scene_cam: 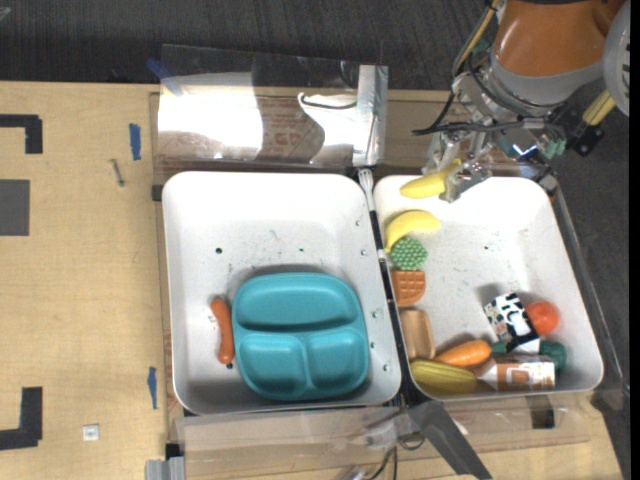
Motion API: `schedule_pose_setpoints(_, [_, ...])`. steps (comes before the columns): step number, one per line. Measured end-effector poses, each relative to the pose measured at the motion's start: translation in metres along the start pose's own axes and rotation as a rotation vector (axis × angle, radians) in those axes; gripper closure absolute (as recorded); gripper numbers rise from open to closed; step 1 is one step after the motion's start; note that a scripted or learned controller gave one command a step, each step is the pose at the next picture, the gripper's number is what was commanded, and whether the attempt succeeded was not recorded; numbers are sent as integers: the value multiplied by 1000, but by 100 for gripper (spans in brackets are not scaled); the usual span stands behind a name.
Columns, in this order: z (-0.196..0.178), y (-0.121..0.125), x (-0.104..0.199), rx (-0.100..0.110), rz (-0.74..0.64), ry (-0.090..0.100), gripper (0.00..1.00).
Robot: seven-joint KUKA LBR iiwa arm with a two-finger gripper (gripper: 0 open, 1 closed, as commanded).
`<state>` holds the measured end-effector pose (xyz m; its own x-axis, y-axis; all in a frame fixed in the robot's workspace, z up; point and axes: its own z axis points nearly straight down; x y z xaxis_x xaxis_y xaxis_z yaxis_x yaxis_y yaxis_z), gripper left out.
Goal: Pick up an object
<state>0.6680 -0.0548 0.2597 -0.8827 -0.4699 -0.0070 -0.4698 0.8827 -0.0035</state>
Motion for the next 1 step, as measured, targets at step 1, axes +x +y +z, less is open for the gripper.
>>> schedule_pose_setpoints(1, [12,-8,4,-4,-210,2,100])
